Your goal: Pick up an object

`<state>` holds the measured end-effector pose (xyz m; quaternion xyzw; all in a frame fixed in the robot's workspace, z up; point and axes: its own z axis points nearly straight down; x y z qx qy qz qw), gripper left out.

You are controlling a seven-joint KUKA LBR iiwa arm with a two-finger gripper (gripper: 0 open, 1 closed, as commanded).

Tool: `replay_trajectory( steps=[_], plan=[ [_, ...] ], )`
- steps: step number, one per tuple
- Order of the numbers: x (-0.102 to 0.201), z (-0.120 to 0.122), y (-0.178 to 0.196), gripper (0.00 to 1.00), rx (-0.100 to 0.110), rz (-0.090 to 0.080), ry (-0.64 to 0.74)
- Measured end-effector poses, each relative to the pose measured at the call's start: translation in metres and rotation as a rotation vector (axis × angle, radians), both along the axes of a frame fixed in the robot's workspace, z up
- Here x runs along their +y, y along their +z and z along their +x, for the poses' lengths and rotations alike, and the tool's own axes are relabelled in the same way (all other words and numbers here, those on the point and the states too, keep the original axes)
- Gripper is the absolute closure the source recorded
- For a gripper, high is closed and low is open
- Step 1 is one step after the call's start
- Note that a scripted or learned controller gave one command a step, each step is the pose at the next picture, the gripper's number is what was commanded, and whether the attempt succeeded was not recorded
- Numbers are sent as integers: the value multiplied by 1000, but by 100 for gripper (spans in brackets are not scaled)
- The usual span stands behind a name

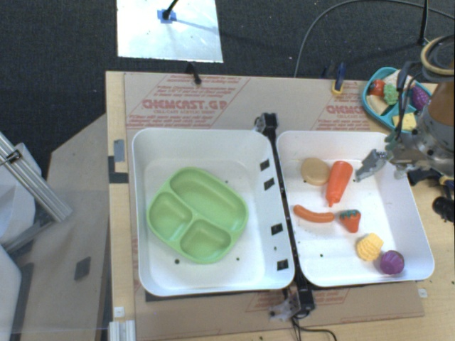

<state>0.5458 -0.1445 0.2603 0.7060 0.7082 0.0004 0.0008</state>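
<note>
Two shallow white plastic bins sit side by side on the bench. The left bin (142, 190) holds a light-green sectioned plastic plate (197, 214); the right bin (412, 212) holds the loose toy food, any piece of which could serve as the object to pick.

The grey arm (437, 126) reaches in from the right, its two-finger gripper (370, 165) hanging over the upper right part of the right bin — apparently above the floor rather than on it, and clamped on nothing. Whether its fingers stand apart or together I cannot tell.

The pieces, biggest down: an orange plastic carrot (338, 181) lying nearly upright in the view, just left of the gripper; a tan round bun-like piece (314, 170) touching the carrot's left side; an orange-red sausage (313, 214) lying crosswise below them; a small red strawberry-like piece with a green top (349, 220) at the sausage's right end; a yellow knobbly corn-like piece (369, 246); and a purple ball (390, 262) just beside it near the bin's front right corner.

The carrot looks the nearest target. To take it well, I would centre over its middle, set the fingers across its narrow width — not along its length — and descend clear of the bun so that nothing is nudged aside.
</note>
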Motion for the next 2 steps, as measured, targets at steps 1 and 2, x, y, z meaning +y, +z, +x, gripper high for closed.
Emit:
replay_trajectory(
  steps=[1, 2],
  plan=[
    [0, 1, 11, 100, -4, -1, 3],
    [140, -36, -38, 100, 7, 6, 13]
  ],
)
